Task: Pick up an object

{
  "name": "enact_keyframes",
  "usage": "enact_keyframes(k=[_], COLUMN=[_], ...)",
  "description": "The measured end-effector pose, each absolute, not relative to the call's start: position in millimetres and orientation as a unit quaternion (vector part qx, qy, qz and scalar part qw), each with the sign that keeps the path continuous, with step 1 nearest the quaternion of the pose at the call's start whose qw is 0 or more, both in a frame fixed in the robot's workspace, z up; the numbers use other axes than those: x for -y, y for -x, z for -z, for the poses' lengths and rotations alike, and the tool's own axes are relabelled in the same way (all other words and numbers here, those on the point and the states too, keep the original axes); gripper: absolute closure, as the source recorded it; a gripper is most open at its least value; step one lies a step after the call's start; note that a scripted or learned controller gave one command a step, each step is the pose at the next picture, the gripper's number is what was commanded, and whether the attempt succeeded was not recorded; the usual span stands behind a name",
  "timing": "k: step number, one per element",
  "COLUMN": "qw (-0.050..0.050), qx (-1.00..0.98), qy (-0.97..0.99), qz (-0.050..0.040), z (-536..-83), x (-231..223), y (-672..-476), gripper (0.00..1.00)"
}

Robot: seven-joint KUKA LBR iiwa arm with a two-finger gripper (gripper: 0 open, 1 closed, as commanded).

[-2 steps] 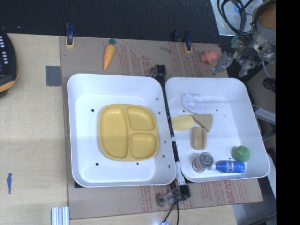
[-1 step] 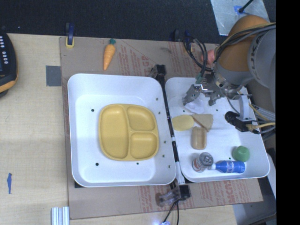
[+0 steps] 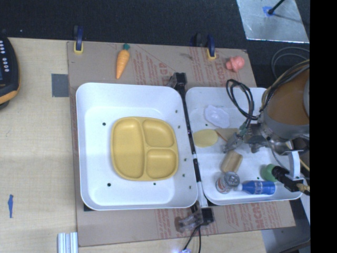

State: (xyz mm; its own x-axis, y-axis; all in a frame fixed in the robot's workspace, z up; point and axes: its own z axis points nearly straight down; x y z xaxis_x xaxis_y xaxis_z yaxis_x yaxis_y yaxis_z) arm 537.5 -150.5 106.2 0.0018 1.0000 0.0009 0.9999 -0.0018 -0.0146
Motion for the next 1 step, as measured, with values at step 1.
enact_keyframes(k=[1], qw=[0.003], qx=[0.708], qy=[0.706], qz=[-0.0019], z=[-91.0], x=[124.2], y=[-520.7], gripper=[0.0])
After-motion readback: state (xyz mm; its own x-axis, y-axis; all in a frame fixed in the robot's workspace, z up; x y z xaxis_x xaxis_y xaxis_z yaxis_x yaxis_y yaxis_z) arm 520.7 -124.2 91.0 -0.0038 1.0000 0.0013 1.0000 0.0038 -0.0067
